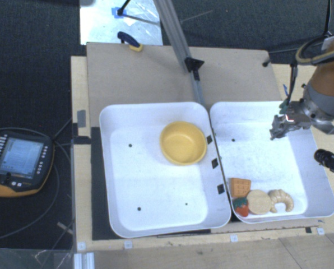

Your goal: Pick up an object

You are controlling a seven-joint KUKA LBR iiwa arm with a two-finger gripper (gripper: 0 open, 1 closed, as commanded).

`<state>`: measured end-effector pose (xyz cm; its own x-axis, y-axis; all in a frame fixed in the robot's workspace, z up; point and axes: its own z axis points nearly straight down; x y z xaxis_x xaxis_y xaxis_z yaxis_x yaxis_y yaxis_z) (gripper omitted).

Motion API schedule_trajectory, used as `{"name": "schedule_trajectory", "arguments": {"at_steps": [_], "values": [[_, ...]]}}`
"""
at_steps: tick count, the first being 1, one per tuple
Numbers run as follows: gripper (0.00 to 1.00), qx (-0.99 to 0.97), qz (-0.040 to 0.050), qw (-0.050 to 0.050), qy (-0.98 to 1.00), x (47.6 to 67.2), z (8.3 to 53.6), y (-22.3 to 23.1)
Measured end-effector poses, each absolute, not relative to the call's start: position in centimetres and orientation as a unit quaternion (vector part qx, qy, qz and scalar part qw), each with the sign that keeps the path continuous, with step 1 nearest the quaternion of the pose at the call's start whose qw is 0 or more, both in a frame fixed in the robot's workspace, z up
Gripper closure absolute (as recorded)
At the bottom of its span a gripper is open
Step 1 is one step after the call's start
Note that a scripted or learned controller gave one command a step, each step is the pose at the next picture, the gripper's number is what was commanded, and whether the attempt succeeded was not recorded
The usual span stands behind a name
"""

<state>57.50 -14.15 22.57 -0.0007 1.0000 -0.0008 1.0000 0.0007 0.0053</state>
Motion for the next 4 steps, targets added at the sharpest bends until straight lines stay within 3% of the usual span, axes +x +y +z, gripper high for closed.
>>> {"name": "schedule_trajectory", "arguments": {"at_steps": [1,4], "values": [[1.00,0.707,0.0007,0.001,0.707,57.5,24.6,-14.2],[1.00,0.705,0.0008,0.000,0.709,55.5,25.8,0.2]]}}
